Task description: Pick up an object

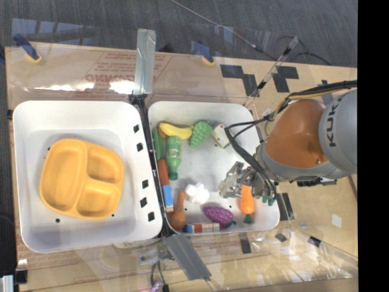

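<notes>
Claw (238,184) sits just left of the upright orange carrot (247,202); can't tell its grip state.

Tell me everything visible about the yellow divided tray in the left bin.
The yellow divided tray looks like smooth moulded plastic with rounded corners. It has three hollows: one long one on its left side and two smaller ones on its right. It lies flat, open side up and turned slightly askew, on the floor of the left bin, with nothing in it or on it.
</notes>
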`<act>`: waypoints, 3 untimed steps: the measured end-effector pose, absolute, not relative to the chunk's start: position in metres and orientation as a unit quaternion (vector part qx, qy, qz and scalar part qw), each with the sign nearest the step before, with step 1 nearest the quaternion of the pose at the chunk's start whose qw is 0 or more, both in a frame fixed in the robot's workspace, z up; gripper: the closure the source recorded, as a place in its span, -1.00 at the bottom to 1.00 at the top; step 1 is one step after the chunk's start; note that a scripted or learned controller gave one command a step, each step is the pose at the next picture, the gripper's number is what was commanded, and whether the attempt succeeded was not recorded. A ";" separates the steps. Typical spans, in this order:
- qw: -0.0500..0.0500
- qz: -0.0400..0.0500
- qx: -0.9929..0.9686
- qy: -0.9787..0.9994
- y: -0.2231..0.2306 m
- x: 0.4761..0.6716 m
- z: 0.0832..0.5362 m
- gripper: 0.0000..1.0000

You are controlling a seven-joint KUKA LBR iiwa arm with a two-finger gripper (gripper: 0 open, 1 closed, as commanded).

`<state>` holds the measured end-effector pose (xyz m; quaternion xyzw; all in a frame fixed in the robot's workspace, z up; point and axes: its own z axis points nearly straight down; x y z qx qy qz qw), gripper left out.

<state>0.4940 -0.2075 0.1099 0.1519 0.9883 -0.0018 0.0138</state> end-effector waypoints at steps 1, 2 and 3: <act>0.006 -0.001 0.167 0.986 -0.159 0.492 0.256 1.00; 0.000 0.000 0.123 0.992 -0.157 0.484 0.096 1.00; 0.000 0.001 0.296 0.955 -0.089 0.500 0.092 1.00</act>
